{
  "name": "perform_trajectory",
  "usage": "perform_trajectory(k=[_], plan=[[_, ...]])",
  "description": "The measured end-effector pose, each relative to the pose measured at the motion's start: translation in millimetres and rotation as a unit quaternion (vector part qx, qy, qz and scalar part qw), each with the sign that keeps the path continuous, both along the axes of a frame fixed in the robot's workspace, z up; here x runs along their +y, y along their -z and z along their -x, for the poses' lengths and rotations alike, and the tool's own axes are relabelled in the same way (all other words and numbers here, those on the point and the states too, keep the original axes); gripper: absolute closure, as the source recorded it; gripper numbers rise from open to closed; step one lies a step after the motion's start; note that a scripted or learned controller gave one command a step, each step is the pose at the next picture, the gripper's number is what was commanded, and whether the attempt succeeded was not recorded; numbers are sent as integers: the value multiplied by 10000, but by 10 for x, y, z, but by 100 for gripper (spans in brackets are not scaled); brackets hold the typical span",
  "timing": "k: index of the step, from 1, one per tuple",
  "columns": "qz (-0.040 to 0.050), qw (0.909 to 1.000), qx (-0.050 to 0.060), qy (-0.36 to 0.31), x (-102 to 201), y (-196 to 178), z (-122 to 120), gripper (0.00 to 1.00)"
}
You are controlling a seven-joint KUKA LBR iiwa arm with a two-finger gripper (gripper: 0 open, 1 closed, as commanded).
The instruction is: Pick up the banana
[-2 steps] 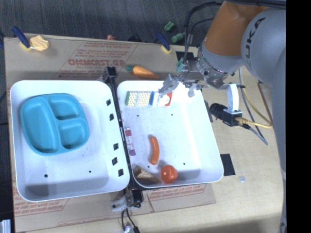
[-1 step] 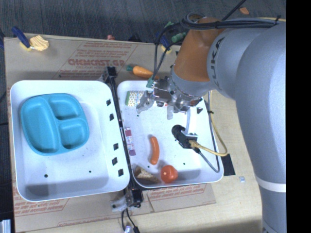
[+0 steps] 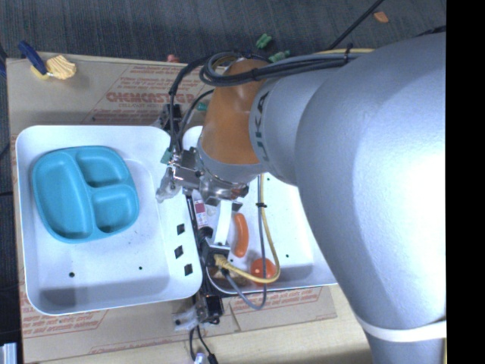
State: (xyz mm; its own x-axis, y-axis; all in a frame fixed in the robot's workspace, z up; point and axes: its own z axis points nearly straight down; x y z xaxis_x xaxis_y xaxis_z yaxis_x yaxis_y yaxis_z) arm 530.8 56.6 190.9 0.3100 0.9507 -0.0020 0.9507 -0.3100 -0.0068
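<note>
two white bins (image 3: 91, 279) sit on printed cardboard (image 3: 114, 89) over dark carpet (image 3: 114, 14); a blue tray (image 3: 83, 192) fills the left one. gripper (image 3: 204, 222) state: can't tell.

Glossy plastic blue tray (image 3: 83, 193) – smooth white bins (image 3: 98, 279) – matt cardboard (image 3: 114, 89) beneath.

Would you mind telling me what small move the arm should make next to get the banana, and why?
Probably lift the arm a little: it covers much of the right bin, where I can make out an orange sausage-shaped item and a small orange-red item, but no banana.
</note>
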Motion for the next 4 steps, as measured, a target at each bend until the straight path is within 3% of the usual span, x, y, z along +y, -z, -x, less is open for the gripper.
perform_trajectory(k=[1,2,4], plan=[[1,10000,12,-15,-4,-99,-4,100],[-2,9997,-9,236,1073,-609,-12,100],[7,9999,38,151,1082,-801,-8,100]])
